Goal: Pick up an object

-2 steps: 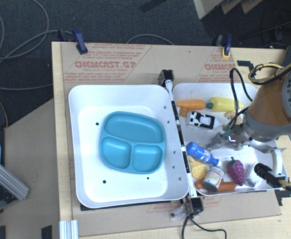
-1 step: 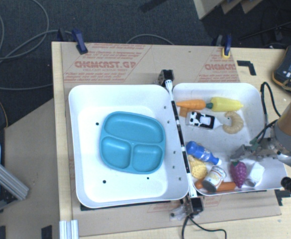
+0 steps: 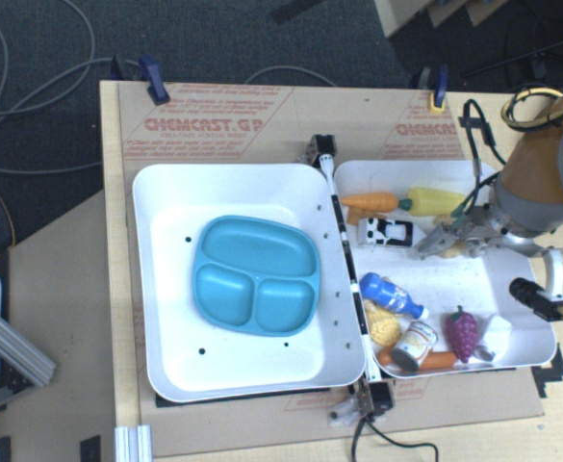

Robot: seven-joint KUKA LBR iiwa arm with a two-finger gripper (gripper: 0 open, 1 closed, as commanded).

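My gripper [image 3: 442, 240] reaches in from the right and hangs low over the upper middle of the right bin [image 3: 512, 301]. Just left of it lies a black and white toy [image 3: 387, 231]. An orange carrot [image 3: 370, 202] and a yellow piece [image 3: 437, 201] lie along the bin's far wall, the yellow one just behind the gripper. Nearer the front are a blue bottle [image 3: 390, 295], a yellow corn piece [image 3: 384, 328], a small can [image 3: 415, 344], purple grapes [image 3: 463, 333] and a second orange piece [image 3: 439, 361]. Nothing is visibly held.
The left bin [image 3: 166, 258] holds a blue divided plate [image 3: 255, 274]. The arm's orange band and grey wrist [image 3: 536, 186] cover the right bin's far right corner. A black fitting [image 3: 541, 299] juts over its right rim. Clamps sit between the bins.
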